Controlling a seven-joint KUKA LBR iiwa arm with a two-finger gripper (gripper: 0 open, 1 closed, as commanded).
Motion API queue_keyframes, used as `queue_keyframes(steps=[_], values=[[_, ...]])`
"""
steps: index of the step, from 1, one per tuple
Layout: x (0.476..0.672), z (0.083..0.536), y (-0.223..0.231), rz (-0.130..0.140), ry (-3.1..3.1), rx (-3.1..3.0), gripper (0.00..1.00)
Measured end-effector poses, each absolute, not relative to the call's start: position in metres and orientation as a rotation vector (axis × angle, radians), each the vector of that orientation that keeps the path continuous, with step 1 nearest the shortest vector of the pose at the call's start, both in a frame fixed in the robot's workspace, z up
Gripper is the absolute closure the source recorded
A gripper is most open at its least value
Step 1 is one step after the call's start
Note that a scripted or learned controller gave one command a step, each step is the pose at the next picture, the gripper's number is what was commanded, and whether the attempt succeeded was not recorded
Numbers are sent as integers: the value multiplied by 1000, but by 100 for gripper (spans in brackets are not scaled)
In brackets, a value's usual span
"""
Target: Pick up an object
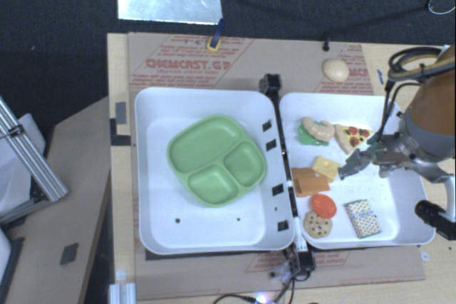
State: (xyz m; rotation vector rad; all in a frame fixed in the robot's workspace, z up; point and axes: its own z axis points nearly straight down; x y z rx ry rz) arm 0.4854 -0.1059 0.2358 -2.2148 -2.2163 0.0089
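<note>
The right bin (406,189) holds several toy foods: a sandwich (317,130), a pizza slice (352,136), a yellow cheese wedge (326,166), an orange block (309,182), a red tomato (323,206), a cookie (317,226) and a patterned packet (363,218). My gripper (355,164) hangs low over the middle of this bin. It is just right of the cheese wedge and below the pizza slice. I see nothing held in it.
The left bin (153,203) carries a green divided plate (216,160). A black divider (281,160) runs between the bins. A beige egg-shaped thing (335,70) lies on the cardboard behind the right bin. The arm's body (431,121) covers that bin's right side.
</note>
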Motion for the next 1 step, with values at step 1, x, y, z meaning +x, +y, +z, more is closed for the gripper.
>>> queue_keyframes(steps=[1], values=[[488, 241, -106, -2, -2226, -2218, 0]])
